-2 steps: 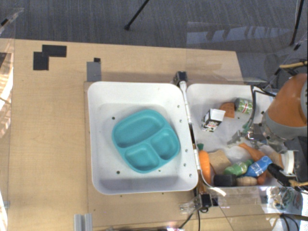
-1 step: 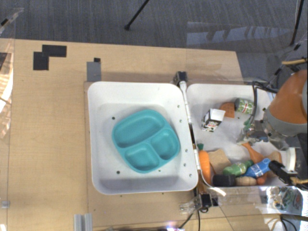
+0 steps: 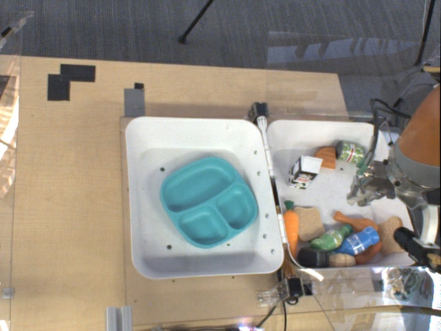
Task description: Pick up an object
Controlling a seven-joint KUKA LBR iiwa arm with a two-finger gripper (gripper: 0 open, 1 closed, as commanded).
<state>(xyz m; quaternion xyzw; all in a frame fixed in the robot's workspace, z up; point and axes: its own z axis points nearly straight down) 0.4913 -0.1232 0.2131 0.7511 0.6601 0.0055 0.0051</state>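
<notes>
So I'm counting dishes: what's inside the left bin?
The left bin holds one teal divided plate, its three compartments bare. Whatever lies under the plate is covered.

Bench: pale wood-look board, matt, smooth. Left bin and right bin: white plastic, smooth, with a faint sheen. Divided tray: teal plastic, smooth, satin. Gripper: bare grey metal, dull sheen. Arm band: orange, smooth, looked like painted casing. Green can: glossy printed wrap. Blue bottle: shiny plastic. Toy carrot: orange, smooth plastic look. Floor at far side: grey carpet, rough, ribbed.
</notes>
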